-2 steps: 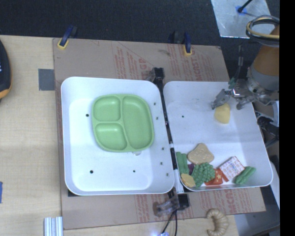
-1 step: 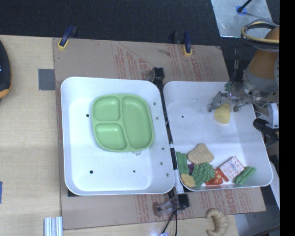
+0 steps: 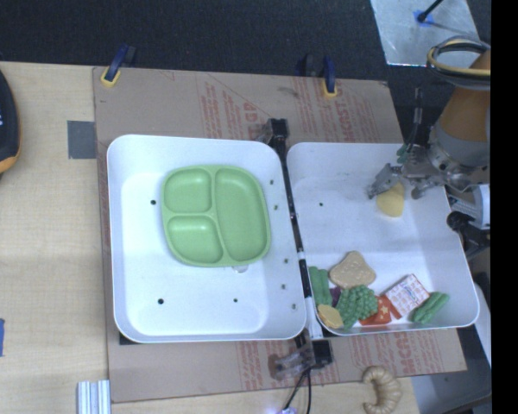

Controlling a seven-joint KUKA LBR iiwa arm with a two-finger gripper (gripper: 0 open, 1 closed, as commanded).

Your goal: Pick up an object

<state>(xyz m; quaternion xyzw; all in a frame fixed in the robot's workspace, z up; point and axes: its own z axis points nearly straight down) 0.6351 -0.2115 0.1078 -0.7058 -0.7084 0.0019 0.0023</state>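
A small pale-yellow piece of toy food [image 3: 391,203] lies alone on the floor of the right bin [image 3: 345,166], in its upper right part, well apart from the other toys. That isolation makes it the likely target: nothing crowds it, so fingers can come down on either side without nudging a neighbour.

The gripper [image 3: 405,179] hangs right over it, its two fingers splayed wide to left and right, with the yellow piece just beside and below the midpoint. It seems to sit between the fingertips rather than in their grip, though the slanted view makes the height hard to judge; I would not call it held.

The rest of the toys are heaped in the bin's lower corner: a tan biscuit [image 3: 352,270], a green broccoli [image 3: 356,303], a red-and-white packet [image 3: 407,294] and a green pod [image 3: 430,307], touching or overlapping, a harder pick.

The left bin [image 3: 125,231] carries a green divided plate [image 3: 216,215], laid flat. Both bins rest on cardboard on the worktop [image 3: 43,257].
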